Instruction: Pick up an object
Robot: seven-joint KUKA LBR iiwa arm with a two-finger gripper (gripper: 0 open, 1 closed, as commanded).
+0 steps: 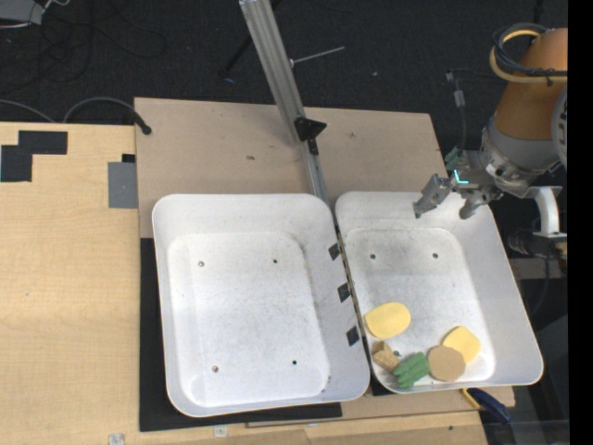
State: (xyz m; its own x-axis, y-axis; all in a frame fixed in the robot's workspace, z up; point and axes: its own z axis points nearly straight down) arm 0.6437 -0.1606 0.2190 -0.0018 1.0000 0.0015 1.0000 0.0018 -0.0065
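My gripper (pixel 451 202) hangs over the far right corner of the right bin (pixel 435 248), its two fingers spread open with nothing between them. Well below it, at the near end of that bin, lie the objects: a yellow oval piece (pixel 387 320), a yellow round piece (pixel 462 343), a tan disc (pixel 446 364) overlapping it, a green piece (pixel 411 368) and a small brown piece (pixel 383 353). The gripper is far from all of them.
The left bin (pixel 246 304) sits beside the right one, joined by black clips along the shared rim. A slanted aluminium rail (pixel 283 82) rises behind the bins. A light wooden surface (pixel 65 276) lies to the left.
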